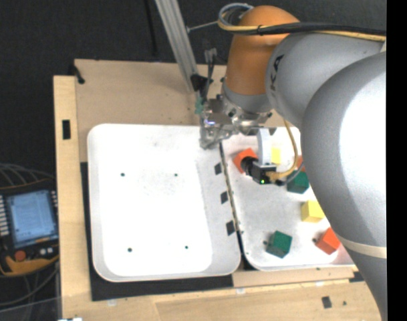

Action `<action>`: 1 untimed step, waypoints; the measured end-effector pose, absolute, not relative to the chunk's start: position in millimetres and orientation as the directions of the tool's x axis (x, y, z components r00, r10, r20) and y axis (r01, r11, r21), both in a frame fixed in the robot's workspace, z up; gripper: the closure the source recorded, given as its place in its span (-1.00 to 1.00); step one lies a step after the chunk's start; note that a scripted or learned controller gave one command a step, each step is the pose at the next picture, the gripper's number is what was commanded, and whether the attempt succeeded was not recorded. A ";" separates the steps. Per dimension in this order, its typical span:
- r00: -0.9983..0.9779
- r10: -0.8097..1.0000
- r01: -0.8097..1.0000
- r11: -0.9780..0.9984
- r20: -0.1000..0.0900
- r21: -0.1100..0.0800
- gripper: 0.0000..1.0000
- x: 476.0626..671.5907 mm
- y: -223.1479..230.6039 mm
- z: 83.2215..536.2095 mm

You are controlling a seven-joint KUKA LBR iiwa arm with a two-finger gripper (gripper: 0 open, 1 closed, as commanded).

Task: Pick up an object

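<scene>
the arm takes up the right of the frame, with its orange band at top centre. the left bin lies centre left and the right bin beside it, partly under the arm. the gripper sits at the bins' upper edge, about over the seam between them, with no block in it that we can see; we cannot tell whether it is released or clenched. everything worth picking lies in the right bin: a red block at its upper left, nearest the gripper, a green block near its lower edge, a second green block against the arm, a yellow block and an orange block at lower right. we judge these to be small, stiff, light and not fragile, though smooth faces might slip. we would grip across two opposite flat faces, near the middle. the lower green block stands apart from its neighbours, so it leaves the most room; the red block is closer but lies near the bin wall.
</scene>
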State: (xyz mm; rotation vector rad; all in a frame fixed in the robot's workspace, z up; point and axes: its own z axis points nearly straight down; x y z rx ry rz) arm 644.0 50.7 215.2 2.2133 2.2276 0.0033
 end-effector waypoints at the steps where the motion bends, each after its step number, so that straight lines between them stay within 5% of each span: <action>1: -0.007 1.000 1.000 0.007 0.002 0.003 1.00 647.4 92.0 232.5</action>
